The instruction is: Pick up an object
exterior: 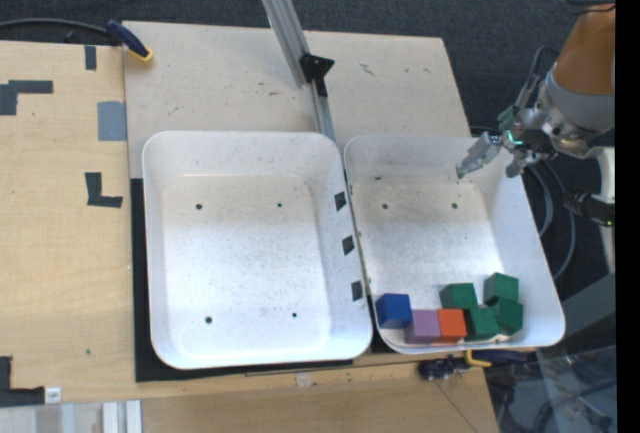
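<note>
Several small blocks lie bunched in the near right corner of the right bin point(420, 221): a blue block point(393, 309), a purple block point(426, 324), an orange block point(452, 323) and several green blocks point(485, 306). My gripper point(492, 162) hangs over the far right rim of that bin, well away from the blocks. It is open, its two fingers spread, and nothing sits between them. The grey arm with its orange band point(585, 56) reaches in from the right.
The left bin point(240, 251) sits beside the right one, with a shared ridge between them. A slanted metal rail point(285, 16) crosses the bench behind the bins. Cables hang off the bench at the right.
</note>
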You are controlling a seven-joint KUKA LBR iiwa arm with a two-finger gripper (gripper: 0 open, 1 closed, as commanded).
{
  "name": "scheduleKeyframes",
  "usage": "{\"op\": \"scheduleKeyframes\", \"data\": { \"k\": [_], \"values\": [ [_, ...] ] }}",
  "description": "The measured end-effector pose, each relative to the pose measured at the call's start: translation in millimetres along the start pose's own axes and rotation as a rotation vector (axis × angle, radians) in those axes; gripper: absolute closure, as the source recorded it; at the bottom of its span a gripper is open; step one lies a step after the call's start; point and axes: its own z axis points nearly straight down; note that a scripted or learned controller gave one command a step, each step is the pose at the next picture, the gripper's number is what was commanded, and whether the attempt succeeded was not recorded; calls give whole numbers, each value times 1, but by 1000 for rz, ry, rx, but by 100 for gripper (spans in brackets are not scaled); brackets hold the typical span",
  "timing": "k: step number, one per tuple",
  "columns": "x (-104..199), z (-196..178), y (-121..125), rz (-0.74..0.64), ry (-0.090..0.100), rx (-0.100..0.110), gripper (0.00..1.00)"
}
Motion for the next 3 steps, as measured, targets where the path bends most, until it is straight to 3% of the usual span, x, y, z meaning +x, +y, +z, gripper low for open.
{"op": "scheduleKeyframes", "data": {
  "k": [1, 3],
  "values": [
    [0, -4, 1, -1, -3, -5, 0],
    [-2, 111, 16, -1, -2, 1, 0]
  ]
}}
